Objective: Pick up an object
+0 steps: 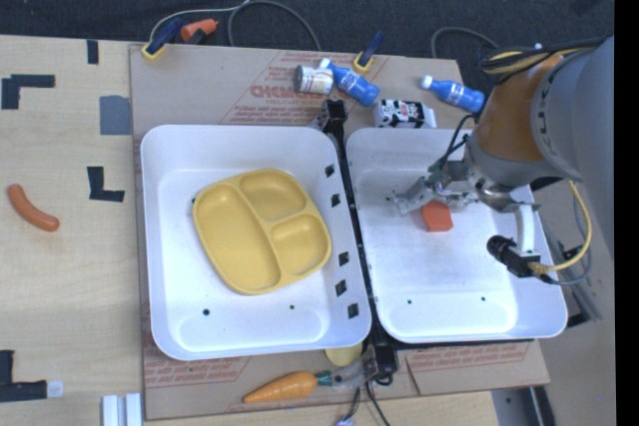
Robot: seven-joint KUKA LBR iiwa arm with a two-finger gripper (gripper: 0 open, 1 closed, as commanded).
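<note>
A small orange-red block [436, 216] lies on the floor of the right bin [459, 314], in its upper middle part. My gripper [424, 194] reaches in from the right and hangs low just above and to the left of the block, touching or almost touching its top edge. Whether the block is in its grasp cannot be made out. The grey arm with its orange band [514, 115] covers the bin's upper right corner.
A yellow divided plate [262, 229] lies in the left bin [165, 314]. Behind the bins lie two blue bottles [355, 85] [454, 95] and a small black-and-white box [404, 114]. A toy carrot [282, 387] lies in front, and a sausage [33, 208] lies far left.
</note>
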